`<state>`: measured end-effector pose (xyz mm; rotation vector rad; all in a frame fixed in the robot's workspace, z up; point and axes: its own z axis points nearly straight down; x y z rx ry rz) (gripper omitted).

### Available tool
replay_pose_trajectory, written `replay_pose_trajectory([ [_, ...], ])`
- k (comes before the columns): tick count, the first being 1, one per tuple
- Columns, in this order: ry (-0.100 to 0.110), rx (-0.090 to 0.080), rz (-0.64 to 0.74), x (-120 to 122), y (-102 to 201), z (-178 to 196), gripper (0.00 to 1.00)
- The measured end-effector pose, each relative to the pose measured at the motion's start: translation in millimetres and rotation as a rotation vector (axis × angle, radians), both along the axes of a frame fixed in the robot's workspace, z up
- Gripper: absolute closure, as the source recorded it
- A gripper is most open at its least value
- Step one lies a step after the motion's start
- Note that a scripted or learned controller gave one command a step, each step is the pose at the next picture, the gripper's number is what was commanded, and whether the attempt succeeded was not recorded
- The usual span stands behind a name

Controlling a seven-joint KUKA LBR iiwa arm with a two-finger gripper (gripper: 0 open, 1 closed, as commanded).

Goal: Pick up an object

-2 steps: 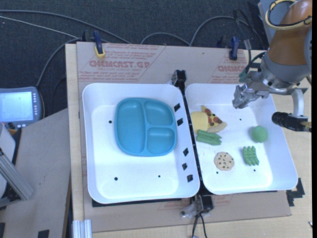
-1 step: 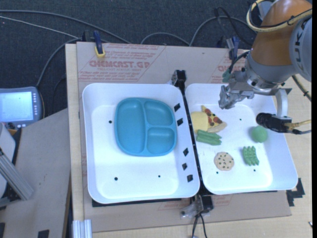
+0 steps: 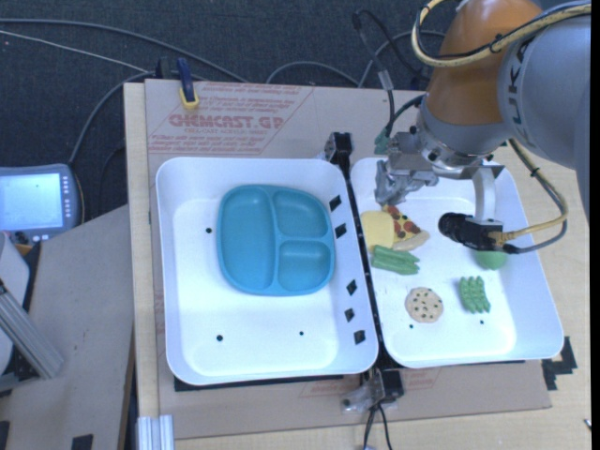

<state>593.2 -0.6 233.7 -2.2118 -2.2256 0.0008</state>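
Observation:
Several toy foods lie in the right bin (image 3: pixel 534 317). A pizza slice (image 3: pixel 406 229) rests beside a yellow piece (image 3: pixel 374 228) near the bin's left wall. Below them lie a green pea pod (image 3: pixel 395 260), a chocolate-chip cookie (image 3: pixel 424 304) and a ribbed green piece (image 3: pixel 474 293). A small round green item (image 3: pixel 493 258) is partly hidden under a black fitting (image 3: pixel 466 230) on the arm. My gripper (image 3: pixel 395 191) hangs just above the top of the pizza slice and the yellow piece. I see nothing held in it.
The left bin (image 3: pixel 187 326) holds a blue divided plate (image 3: pixel 277 239). A black ridge with clips (image 3: pixel 349 251) separates the two bins. The arm's orange band (image 3: pixel 478 36) and grey body cover the right bin's far corner. Cables trail behind the bench.

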Motion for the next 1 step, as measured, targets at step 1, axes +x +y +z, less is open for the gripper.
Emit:
replay_pose_trajectory([
  [1,0.000,-0.001,-0.003,-0.6,44.5,-2.2,1.00],
])
